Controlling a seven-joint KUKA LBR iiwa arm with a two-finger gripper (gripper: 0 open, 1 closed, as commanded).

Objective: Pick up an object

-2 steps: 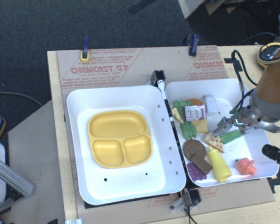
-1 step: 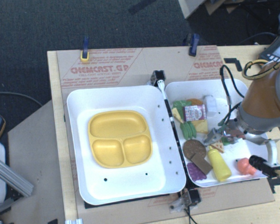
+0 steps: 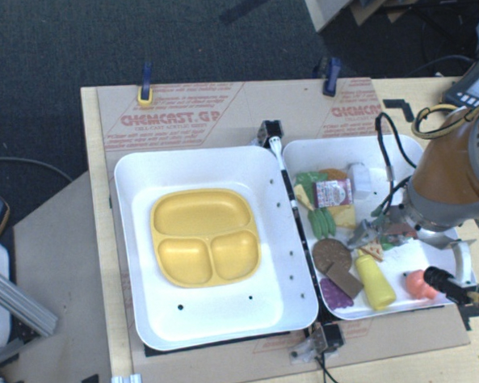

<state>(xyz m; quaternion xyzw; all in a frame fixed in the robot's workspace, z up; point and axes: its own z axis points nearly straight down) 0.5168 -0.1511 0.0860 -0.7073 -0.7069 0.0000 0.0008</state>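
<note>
Over the right bin, your gripper hovers by the brown cookie, just above the yellow bottle. Can't tell its state. You're mid-approach; next you'd drop and close on something.

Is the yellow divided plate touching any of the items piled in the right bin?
Apart. The camera view shows the yellow divided plate alone in the left bin, with both bin walls between it and the right bin's items.
</note>
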